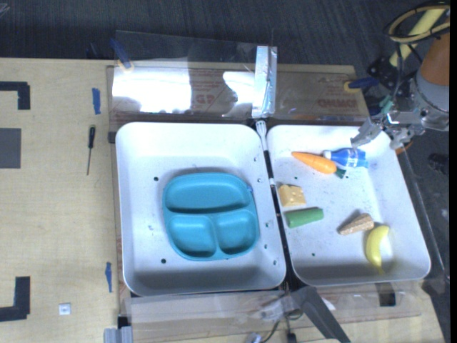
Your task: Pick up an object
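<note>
The right bin (410, 213) holds an orange carrot (314, 162) and a small blue and white bottle (348, 158) near its far side. A tan block (290, 194), a green cylinder (304, 217), a tan bread wedge (355, 224) and a yellow banana (376, 245) lie nearer the front. My gripper (382, 138) hangs over the bin's far right corner, just right of and above the bottle. Its fingers are spread open with nothing between them.
The left bin (136, 191) holds a blue divided plate (210, 214). A clear plastic wall (264, 84) stands behind the bins. Yellow and dark cables (414, 27) hang at the far right above the arm.
</note>
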`<state>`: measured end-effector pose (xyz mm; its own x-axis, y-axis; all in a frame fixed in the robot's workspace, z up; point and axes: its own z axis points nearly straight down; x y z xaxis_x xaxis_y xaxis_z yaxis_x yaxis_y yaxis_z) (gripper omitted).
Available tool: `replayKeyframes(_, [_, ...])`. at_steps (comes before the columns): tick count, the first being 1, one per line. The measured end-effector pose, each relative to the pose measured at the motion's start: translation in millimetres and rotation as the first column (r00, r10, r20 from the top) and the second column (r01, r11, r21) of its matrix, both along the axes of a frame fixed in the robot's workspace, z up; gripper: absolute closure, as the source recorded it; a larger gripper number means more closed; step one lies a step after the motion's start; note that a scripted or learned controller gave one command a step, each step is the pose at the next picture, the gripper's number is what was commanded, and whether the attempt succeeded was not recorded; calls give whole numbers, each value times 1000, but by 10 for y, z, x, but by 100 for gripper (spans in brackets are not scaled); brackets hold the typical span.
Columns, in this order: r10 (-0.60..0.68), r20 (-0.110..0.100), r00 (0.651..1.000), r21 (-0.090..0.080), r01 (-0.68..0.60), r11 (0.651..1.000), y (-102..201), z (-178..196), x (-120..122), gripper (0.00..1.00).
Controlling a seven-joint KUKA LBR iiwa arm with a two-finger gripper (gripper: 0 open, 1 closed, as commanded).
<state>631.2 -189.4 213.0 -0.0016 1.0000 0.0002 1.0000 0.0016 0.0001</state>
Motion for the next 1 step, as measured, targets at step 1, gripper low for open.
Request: replayKeyframes(1, [-150,6,989,-1,150,989,221,-1093,374,0])
